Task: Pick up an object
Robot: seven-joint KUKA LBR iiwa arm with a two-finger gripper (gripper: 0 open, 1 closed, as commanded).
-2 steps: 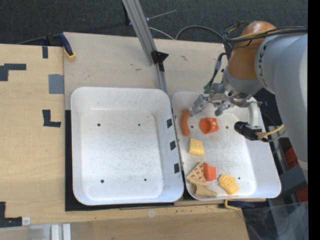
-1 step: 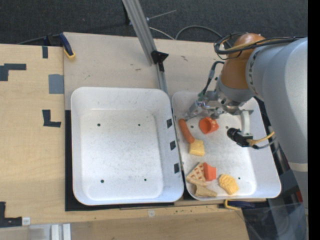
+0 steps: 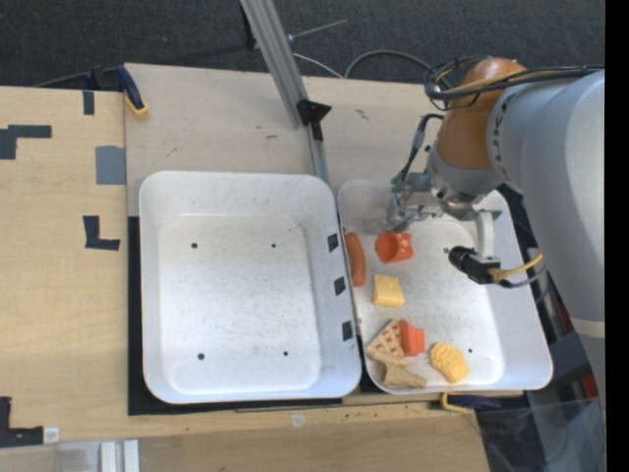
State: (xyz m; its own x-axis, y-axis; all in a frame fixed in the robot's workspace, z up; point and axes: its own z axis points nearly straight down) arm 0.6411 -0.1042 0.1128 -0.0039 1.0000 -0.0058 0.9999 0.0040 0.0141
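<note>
Here the pincer (image 3: 401,219) hangs just above the red piece (image 3: 394,248).

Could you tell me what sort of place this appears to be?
Probably a robotics lab bench set up for grasping trials: two white bins on a wooden bench, toy food such as a yellow block, and a gripper reaching in.
</note>
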